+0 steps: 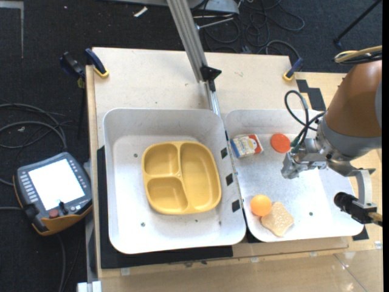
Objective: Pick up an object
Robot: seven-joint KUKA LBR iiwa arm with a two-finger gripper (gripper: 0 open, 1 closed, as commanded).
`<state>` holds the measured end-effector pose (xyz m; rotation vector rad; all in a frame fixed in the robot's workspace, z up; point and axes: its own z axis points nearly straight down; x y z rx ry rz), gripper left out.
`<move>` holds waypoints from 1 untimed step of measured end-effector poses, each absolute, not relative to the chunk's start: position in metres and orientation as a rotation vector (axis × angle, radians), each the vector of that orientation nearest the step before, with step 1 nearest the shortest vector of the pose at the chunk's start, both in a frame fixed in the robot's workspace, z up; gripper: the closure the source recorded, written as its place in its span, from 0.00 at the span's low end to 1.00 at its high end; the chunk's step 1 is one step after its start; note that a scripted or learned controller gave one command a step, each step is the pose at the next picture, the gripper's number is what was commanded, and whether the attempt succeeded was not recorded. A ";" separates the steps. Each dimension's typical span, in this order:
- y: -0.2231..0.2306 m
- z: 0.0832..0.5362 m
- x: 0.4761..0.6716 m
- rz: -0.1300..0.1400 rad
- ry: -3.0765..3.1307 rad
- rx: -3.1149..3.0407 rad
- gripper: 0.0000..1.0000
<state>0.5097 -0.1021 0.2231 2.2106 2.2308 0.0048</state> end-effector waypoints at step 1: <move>-0.048 0.235 0.513 0.004 2.231 2.211 1.00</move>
